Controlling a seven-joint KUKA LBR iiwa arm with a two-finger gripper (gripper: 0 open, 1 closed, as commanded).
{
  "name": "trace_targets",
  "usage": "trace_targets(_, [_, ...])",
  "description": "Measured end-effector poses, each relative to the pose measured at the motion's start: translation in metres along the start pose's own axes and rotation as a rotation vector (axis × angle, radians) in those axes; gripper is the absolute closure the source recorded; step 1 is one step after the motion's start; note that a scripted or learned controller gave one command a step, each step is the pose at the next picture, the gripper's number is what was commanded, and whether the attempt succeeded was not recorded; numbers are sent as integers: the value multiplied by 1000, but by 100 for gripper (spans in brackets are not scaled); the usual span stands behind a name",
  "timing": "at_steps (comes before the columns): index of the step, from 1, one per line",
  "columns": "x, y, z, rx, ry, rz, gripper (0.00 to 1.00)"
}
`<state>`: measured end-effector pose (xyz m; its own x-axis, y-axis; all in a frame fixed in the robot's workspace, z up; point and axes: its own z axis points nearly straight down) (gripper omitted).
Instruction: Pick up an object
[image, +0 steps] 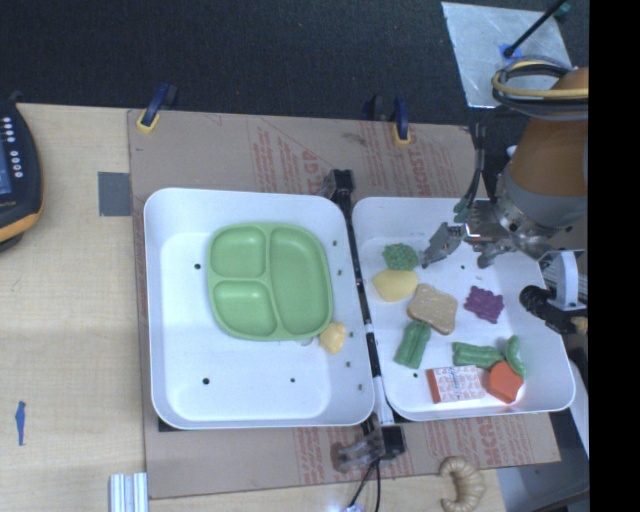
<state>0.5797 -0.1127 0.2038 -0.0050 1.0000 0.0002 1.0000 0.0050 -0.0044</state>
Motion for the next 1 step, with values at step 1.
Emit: trace_targets(1, [22, -21, 13, 4, 0, -2, 0])
